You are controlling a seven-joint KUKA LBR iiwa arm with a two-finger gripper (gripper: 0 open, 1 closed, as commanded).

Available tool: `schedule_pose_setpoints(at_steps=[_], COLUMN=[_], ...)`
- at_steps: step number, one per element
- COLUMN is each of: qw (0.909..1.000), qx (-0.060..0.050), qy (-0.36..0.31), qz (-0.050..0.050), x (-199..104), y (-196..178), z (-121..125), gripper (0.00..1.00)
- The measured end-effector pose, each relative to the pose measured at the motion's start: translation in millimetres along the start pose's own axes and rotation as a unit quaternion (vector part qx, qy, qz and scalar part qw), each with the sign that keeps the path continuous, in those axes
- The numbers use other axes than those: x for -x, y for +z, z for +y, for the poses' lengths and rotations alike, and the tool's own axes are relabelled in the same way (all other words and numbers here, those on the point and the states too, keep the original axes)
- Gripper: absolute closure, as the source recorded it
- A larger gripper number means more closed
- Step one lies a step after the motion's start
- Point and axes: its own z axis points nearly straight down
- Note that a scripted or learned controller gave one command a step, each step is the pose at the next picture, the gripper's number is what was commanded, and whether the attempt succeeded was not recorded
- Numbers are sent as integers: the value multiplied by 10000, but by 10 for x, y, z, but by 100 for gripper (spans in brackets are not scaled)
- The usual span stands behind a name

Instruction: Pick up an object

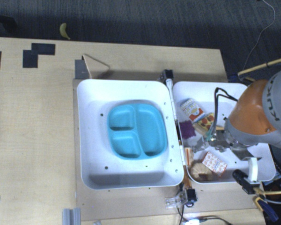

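Observation:
The right bin (234, 89) holds several small items: a white packet with a red and blue print (191, 108), a red and yellow snack pack (204, 121), a purple piece (188, 131), a red-and-white checked packet (213, 162) and a brown item (200, 170). My gripper (212, 138) hangs low over the middle of this bin, between the snack pack and the checked packet. The wrist with its orange band (253, 112) covers the bin's right part. Whether anything sits between the fingers is hidden.
The left bin (91, 125) holds a blue divided tray (136, 129). A black bar (167, 75) sits at the far end of the divider between the bins. Cables and a connector (189, 197) lie at the bench's front edge.

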Motion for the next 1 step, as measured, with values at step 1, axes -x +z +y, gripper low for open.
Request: schedule_pose_setpoints(at_steps=[1], qw=[10000], qx=[16], qy=[-10], qz=[3], x=[-5], y=[-107], z=[16], gripper=[100])
